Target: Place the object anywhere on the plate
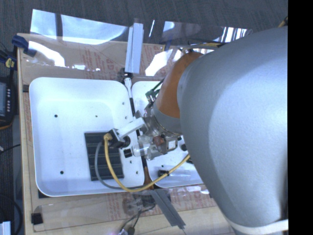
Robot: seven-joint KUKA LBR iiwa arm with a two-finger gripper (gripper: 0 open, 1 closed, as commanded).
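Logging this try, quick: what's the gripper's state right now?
Gripper: cannot be told; it sits low at the left bin's right wall.

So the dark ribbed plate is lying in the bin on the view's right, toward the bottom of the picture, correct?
Not quite. The camera view shows the dark ribbed plate in the bin on the view's left, not the right one. The rest holds: it lies toward the bottom of the picture.
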